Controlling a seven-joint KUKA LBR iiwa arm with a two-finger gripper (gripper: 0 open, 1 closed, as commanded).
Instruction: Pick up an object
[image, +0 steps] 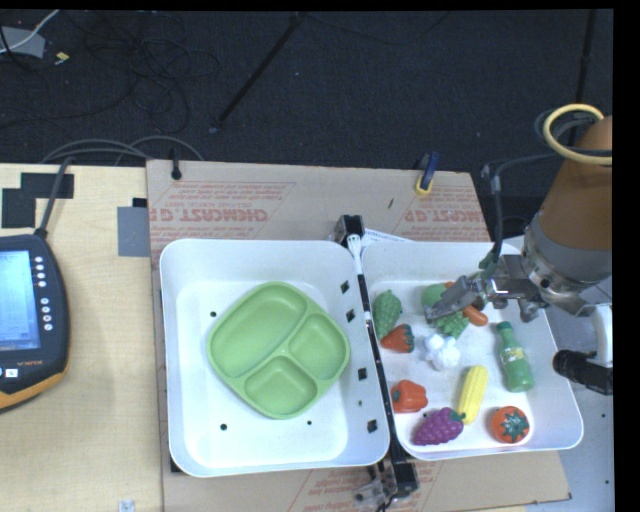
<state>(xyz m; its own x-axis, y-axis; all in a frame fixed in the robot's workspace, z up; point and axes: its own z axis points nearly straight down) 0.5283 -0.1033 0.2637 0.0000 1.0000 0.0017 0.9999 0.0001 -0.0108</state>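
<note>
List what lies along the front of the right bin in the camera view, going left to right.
Red pepper → purple grapes → yellow corn cob → tomato. The green bottle lies just behind the tomato, toward the bin's right wall.

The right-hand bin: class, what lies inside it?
Right-hand bin: corn cob, grapes, tomato, green bottle, other toy foods. The gripper covers one green piece partly.

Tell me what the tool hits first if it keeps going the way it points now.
Probably the green leafy toy vegetable in the right bin. The tool points toward the view's left and down, right over that cluster, with a small white piece just beyond. Height above them is unclear from this slanted view.
</note>
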